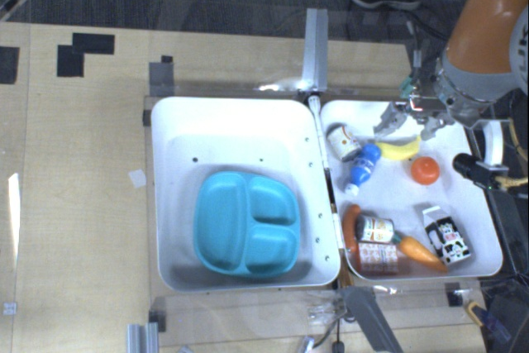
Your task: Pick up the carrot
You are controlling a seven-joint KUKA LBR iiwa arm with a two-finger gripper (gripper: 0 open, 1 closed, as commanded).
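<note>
The carrot (420, 250) is orange and tapered, lying near the front edge of the right bin (479, 202), its thick end against a small jar (377, 230). My gripper (411, 122) hangs over the back of the same bin, fingers spread open with nothing between them, just above a yellow banana (400, 148). The carrot lies well forward of the gripper, toward the camera.
The right bin also holds a blue bottle (361, 165), a white can (340, 139), an orange round fruit (426, 169), a black-and-white carton (447, 235) and a red-brown packet (374, 257). A blue divided tray (246, 221) sits in the left bin (190, 136).
</note>
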